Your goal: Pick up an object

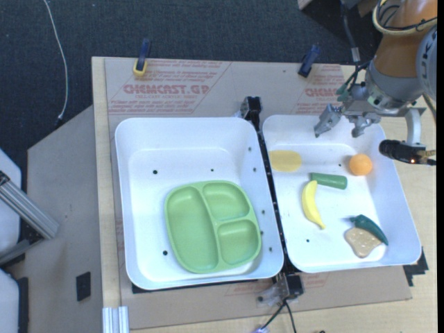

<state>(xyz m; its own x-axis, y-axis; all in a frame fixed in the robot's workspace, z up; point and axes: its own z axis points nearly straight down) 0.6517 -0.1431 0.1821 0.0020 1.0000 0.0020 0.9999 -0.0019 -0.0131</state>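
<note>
The right bin holds a pale yellow lemon-like piece, a green cucumber-like piece, an orange ball, a yellow banana, a dark green pepper and a tan cracker. My gripper hangs above the far edge of the right bin. Its two fingers are spread apart with nothing between them. The orange ball lies a short way in front of it, to the right.
The left bin holds a green divided plate. A black clamp sits between the bins at the back. Blue clips pin the cardboard sheet's far edge.
</note>
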